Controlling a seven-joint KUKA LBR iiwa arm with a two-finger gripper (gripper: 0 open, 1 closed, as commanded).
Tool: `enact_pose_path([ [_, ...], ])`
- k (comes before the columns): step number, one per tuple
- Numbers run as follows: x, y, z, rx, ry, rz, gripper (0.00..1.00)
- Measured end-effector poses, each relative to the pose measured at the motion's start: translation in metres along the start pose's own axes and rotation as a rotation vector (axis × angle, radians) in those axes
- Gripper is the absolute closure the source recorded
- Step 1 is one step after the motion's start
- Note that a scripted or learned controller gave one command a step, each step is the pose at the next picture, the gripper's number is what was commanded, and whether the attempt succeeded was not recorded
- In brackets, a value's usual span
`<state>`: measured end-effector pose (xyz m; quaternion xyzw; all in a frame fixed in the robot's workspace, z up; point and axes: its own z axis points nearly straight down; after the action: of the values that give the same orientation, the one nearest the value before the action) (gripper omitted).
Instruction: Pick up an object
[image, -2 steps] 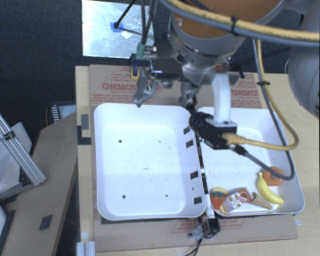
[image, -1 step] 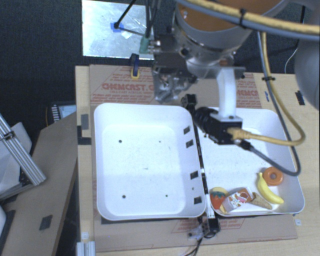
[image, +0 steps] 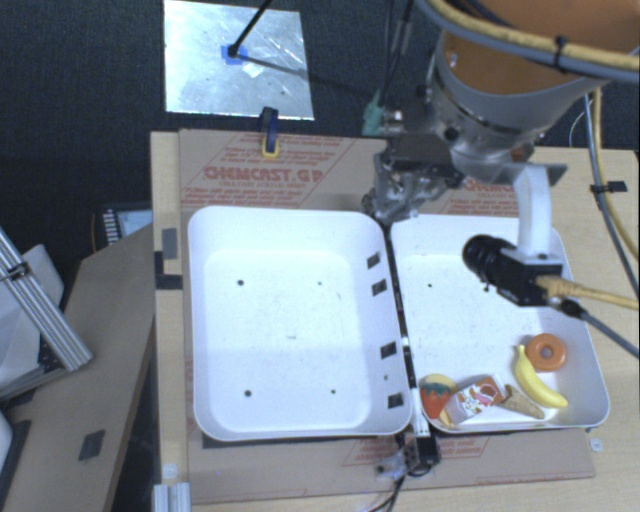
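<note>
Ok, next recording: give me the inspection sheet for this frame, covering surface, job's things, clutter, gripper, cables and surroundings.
Surface: left bin and right bin sit side by side on a printed cardboard sheet over the bench.
Job's things: banana, orange ring, tomato-like toy, snack packet and a small cone, all bunched in the right bin's near corner.
Clutter: yellow clip on the cardboard's far edge.
Gripper: gripper above the bins' far edge near the divider; finger state unclear.
Cables: yellow cable from a black camera unit; hoses along the arm.
Surroundings: metal plate behind; aluminium rail at left.
</note>
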<state>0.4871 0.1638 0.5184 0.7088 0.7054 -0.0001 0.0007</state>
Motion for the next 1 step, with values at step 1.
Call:
enact_pose_path([
  [1,-0.0209,-0.0002,0.0000,-0.002,0.001,-0.004,1.00],
])
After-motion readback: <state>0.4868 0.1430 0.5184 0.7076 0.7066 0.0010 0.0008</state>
